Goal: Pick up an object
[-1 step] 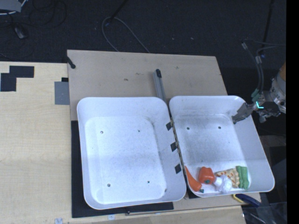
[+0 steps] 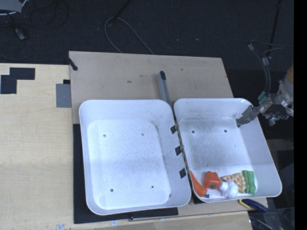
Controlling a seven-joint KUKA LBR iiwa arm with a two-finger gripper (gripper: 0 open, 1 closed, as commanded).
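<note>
pincer: above right bin far edge; grip state can't tell
toys: clustered well apart, bin's near edge

Matt speckled white plastic bins

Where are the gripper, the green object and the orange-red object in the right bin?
gripper (image 2: 245, 117): camera view, at the tip over the right bin's upper right rim.
green object (image 2: 249, 181): camera view, on its middle.
orange-red object (image 2: 211, 179): camera view, on its rounded body.

Dark grey end effector, silver wrist, thin looping cables
</note>
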